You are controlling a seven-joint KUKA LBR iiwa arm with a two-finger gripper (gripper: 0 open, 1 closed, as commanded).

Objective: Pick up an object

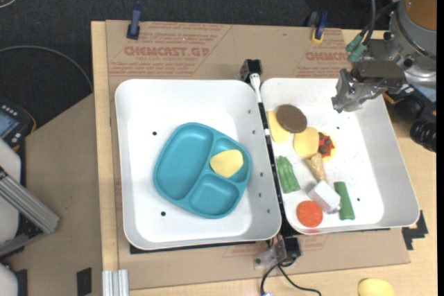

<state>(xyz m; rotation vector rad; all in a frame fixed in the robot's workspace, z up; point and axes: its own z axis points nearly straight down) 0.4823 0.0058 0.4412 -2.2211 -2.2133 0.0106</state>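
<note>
Two shallow white bins are seen side by side on a bench covered with brown board. In the left bin [132, 149] a teal divided plate [182, 173] is laid, and a pale yellow piece [226, 163] is set in its right compartment.

The gripper [345, 102] is held over the far part of the right bin [388, 170], above bare white floor, well apart from the cluster of toys nearer the camera. Whether it is released or clenched cannot be told from this angle; nothing is seen in its grasp.

In the right bin the objects are gathered toward the left and near side. A brown disc [291, 118] is laid over a yellow slice [278, 129]. Just near of it a yellow rounded piece [306, 143] is placed, touched on its right by a small red and dark item [325, 144]. A green strip [286, 174] is found by the left wall. A white block [325, 195], an orange-red round piece [309, 213] and a second green stick [344, 200] are grouped at the near end.
</note>
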